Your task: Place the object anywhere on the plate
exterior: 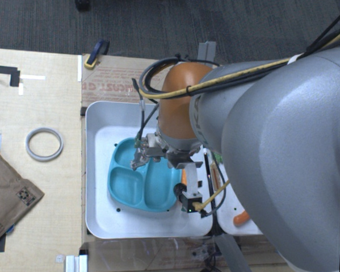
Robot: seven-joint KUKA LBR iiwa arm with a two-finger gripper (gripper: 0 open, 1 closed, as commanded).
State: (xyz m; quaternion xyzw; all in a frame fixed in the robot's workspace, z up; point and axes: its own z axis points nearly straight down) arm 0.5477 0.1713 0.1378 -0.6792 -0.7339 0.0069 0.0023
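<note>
I'm looking into a robotics lab: a pale wooden bench (pixel 35 97) with a tape roll (pixel 44 143) at left, a cardboard box (pixel 4 200) nearer, and grey carpet (pixel 136 17) with a chair caster (pixel 82 0) beyond.

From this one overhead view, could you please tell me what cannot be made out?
- End effector: finger state and any held object too small to tell.
- Blue plate: upper right part hidden by the arm.
- Orange object: partly hidden under the arm.
- Right bin: mostly covered by the arm.
</note>
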